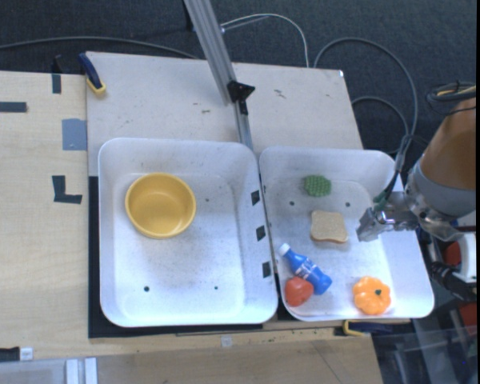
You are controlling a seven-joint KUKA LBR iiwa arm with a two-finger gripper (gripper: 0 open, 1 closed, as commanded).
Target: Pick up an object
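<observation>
A: Which step are we at?

B: Approach, I'd say — nothing picked yet. The gripper (370, 224) sits over the right bin (400, 282), near its right side, just beside the bread slice (329, 227) but apart from it. Nothing shows between the fingers.

A: Open or closed?

B: Can't tell — the head is small and blurred from this angle, so no call on the fingers.

A: What's avail. to grab?

B: Right bin: green lump (317, 186) toward the back, bread slice mid-bin, blue bottle (306, 268) lying on its side toward the front w/ a red item (298, 292) touching its lower end, and an orange pumpkin-like toy (372, 294) at the front right. Left bin (112, 238) has only a yellow bowl (160, 205), well apart from the arm.

A: Likely target?

B: Bread slice is closest, so prob. that — just a guess from position.

A: Next move needs what?

B: Shift left so the fingers straddle the slice, drop to the bin floor, then close. It's flat and low, so fingers must get right down beside its edges or they'll slide over the top. Pumpkin toy would be an easier shape if the program picks that instead
</observation>
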